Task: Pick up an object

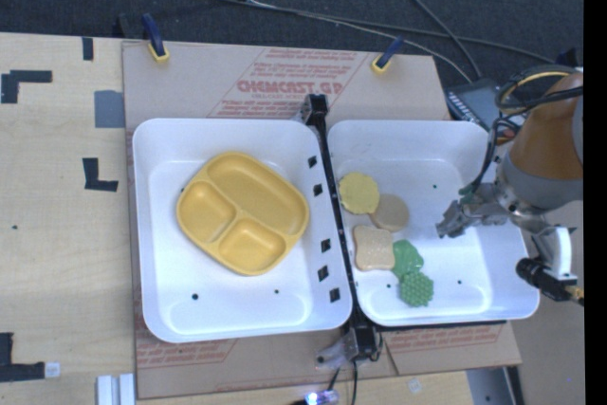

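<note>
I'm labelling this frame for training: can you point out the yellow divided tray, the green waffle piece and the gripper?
yellow divided tray [243, 211], camera view, on its central ridge.
green waffle piece [415, 288], camera view, on its grid face.
gripper [453, 224], camera view, at its dark tip.

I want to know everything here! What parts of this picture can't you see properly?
- Gripper, camera view: small and dark, so its fingers' state cannot be told.
- Arm: cut off by the right edge.
- Green pieces in the right bin: too small to tell what they are.
- Tan piece: partly hidden under the yellow round piece.
</note>
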`<state>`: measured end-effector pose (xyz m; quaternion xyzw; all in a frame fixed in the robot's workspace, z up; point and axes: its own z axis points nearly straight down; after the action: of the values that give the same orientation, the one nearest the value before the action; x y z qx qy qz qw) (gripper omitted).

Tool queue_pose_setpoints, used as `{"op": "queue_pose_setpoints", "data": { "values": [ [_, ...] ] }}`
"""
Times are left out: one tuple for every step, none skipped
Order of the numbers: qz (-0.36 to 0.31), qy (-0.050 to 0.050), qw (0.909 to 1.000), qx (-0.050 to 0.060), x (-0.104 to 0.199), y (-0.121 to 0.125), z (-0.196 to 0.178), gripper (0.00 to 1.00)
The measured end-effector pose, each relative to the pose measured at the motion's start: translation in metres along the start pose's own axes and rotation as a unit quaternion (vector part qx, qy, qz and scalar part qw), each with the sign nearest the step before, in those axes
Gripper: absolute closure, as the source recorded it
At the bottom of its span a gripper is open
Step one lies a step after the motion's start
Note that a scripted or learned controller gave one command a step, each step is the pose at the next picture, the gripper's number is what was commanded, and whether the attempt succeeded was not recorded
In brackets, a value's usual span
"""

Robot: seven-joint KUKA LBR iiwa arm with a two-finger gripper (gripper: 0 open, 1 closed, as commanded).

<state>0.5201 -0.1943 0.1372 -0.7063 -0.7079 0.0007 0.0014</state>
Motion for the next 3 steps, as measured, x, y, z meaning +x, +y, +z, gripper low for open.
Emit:
{"op": "queue_pose_setpoints", "data": {
  "values": [
    [0.000, -0.001, 1.0000, -0.001, 0.001, 0.006, -0.059, 1.00],
    [0.000, 0.000, 1.0000, 0.001, 0.001, 0.007, -0.070, 1.00],
    [-0.002, 0.000, 1.0000, 0.002, 0.052, 0.021, -0.057, 1.00]
  ]
}}
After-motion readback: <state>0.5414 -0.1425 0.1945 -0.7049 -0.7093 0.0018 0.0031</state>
